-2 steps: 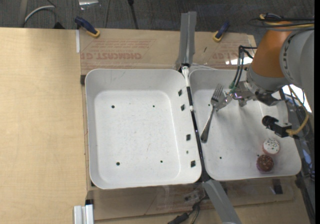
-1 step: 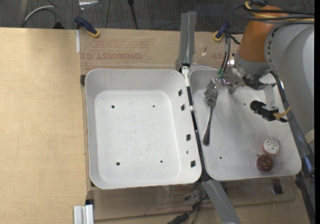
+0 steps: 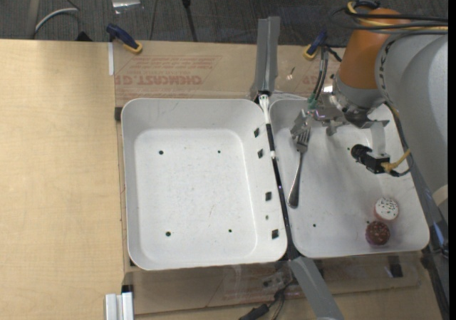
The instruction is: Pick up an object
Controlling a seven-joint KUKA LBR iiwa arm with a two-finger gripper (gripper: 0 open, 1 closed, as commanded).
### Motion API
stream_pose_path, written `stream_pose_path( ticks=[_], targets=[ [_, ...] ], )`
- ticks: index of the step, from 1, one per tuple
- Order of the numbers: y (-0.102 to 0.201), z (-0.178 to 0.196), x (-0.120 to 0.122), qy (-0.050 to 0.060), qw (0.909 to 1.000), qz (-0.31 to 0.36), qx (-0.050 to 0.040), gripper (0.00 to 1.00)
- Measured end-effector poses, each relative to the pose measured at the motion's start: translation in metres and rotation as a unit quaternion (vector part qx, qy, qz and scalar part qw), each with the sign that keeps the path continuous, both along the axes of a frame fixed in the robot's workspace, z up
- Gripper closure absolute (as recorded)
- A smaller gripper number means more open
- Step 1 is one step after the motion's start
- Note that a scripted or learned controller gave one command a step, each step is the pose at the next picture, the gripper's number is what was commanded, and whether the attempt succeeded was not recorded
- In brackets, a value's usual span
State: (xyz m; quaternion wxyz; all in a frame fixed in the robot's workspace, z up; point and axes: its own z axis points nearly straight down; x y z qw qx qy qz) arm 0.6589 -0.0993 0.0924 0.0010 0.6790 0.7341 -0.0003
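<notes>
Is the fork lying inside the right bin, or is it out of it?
Inside. The fork lies in the right bin, beside its left wall, tines toward the hand.

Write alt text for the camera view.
A grey arm's gripper hangs over the right bin, at the head of a fork lying there. Two small round objects sit near that bin's right corner, beside the left bin.

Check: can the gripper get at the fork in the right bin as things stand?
Probably yes. The gripper is right at the fork's tine end, and the handle lies bare on the right bin floor with nothing over it.
</notes>
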Motion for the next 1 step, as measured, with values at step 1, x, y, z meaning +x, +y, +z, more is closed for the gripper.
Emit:
stream_pose_path(
  ticks=[1],
  targets=[
    [-0.0084, 0.0001, -0.092, 0.0, 1.0, -0.008, 0.0004, 0.0]
  ],
)
